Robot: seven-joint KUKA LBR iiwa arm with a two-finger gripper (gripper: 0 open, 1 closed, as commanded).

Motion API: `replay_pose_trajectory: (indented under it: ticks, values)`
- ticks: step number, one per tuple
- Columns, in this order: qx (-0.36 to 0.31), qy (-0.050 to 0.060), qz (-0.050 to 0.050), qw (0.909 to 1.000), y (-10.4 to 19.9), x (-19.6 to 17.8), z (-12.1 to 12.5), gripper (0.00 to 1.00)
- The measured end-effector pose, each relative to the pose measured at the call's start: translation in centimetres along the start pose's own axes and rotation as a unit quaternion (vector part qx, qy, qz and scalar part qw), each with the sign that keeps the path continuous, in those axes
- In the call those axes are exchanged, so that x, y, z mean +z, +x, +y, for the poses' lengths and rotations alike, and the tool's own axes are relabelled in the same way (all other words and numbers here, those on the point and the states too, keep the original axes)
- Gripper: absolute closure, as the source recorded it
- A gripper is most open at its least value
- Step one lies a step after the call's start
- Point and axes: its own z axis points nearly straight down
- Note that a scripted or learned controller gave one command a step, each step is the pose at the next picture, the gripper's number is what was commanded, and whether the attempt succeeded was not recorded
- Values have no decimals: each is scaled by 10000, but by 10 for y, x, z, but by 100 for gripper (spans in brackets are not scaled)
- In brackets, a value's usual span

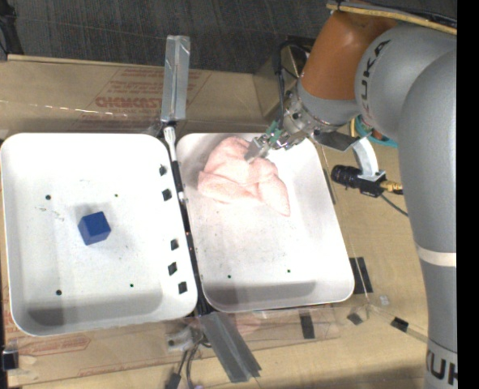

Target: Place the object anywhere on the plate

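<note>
— Judging by its folds, how will that pink cloth handle?

— Soft and light, I'd say. It lies crumpled in a loose heap, so it will sag and drape rather than keep its shape, and a pinch may lift one layer while the others trail behind.

— Where would you take hold of it?

— On a raised ridge or a bunched fold near the top of the heap, where several layers sit together. A flat outer edge would likely slip free. It looks in no way fragile, so a firm squeeze should do no harm.

— How does it look?

— Pale pink, almost salmon, with lobes spreading toward the near right and soft creases across it. It lies in the far half of the right bin, close to the wall shared with the left bin.

— And the tool?

— The gripper is at the cloth's far upper edge, touching it or just above it. Whether it is parted, closed or clamped on the fabric I cannot tell; it is too small and dark against the cloth.

— Anything else?

— A blue cube sits alone in the left bin, well apart, and the grey arm with its orange band reaches in from the right.
</note>
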Motion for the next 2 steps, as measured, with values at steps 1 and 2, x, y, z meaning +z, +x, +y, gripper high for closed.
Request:
replay_pose_trajectory:
  ticks: [1, 2]
  values:
    - [-15, 4, 6, 10000, 0, -20, 0, 100]
    - [-2024, 14, 15, 9793, 42, -12, 14, 100]
